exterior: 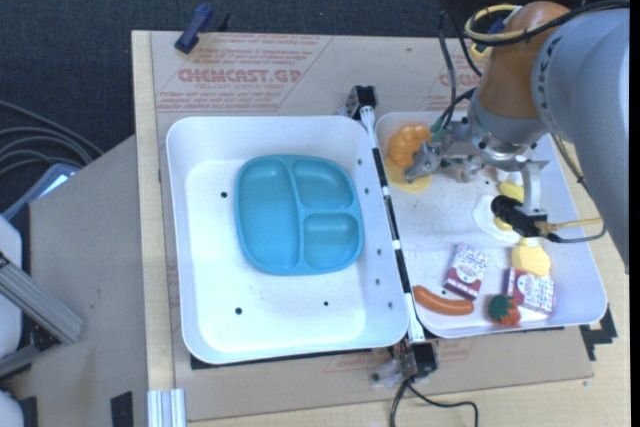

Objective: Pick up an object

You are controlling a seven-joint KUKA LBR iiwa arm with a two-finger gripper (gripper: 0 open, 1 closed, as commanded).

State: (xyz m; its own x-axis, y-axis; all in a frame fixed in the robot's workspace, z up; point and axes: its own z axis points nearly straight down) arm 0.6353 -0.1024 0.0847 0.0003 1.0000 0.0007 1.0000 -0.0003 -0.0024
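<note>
Just left of the gripper [435, 158], look for the orange toy fruit [402, 144], tucked into the far left corner of the right bin [440, 230] and close against the shared rim [385, 205] between the bins. Treat it as the likeliest pick. Cannot tell from this slant whether the gripper is released or clenched, nor whether anything is caught in it. Appears to hang low over the bin floor, beside the fruit rather than around it. Judge the step as lining up for the grasp.

To do it well: centre over the fruit before closing, keep clear of the rim side to avoid jamming, and sink far enough to catch the round body below its widest part. Then close firmly and lift straight up. Guard against rolling, and against dragging along the yellow slice [416, 179] lying just nearward of the fruit.

Well to the left of the gripper, note the left bin [200, 245], holding a blue divided plate [297, 213]. Moving right over the rim into the right bin, nearward of the gripper, count a sausage [443, 300], a small red-and-white carton [467, 269] and a red fruit with a green top [503, 310]. Add a second carton [537, 293], with a yellow block [530, 259] just beyond it.
</note>
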